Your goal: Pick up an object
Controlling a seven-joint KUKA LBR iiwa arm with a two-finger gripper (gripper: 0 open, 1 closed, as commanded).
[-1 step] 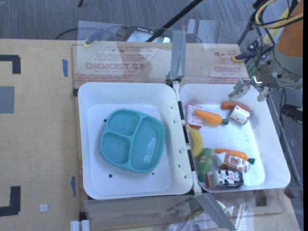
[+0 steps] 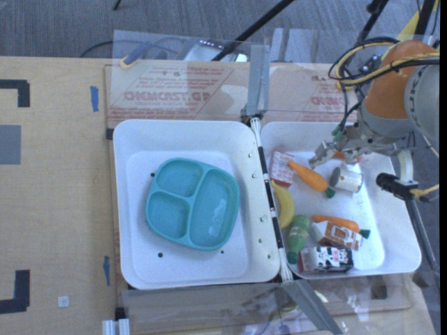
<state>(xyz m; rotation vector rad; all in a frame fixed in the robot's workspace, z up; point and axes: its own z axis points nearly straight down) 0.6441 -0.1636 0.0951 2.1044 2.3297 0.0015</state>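
My gripper (image 2: pixel 334 152) hangs over the back of the right bin (image 2: pixel 398 236), below the grey arm's orange band (image 2: pixel 391 82). Just beneath and in front of it lie an orange carrot (image 2: pixel 309 175) and a white cup on its side (image 2: pixel 347 180). Further forward in the same bin are a yellow banana (image 2: pixel 283 205), a green fruit (image 2: pixel 298 232), an orange carton (image 2: pixel 338 229) and a black-and-white carton (image 2: pixel 325 258). A red-and-white packet (image 2: pixel 280 166) lies at the bin's back left. I see nothing held in the gripper.
The left bin (image 2: pixel 133 257) holds a teal divided plate (image 2: pixel 193 203). A ridge with a grey post (image 2: pixel 257 82) separates the two bins. Cables loop over the arm (image 2: pixel 363 54), and a clear sheet lies behind the bins.
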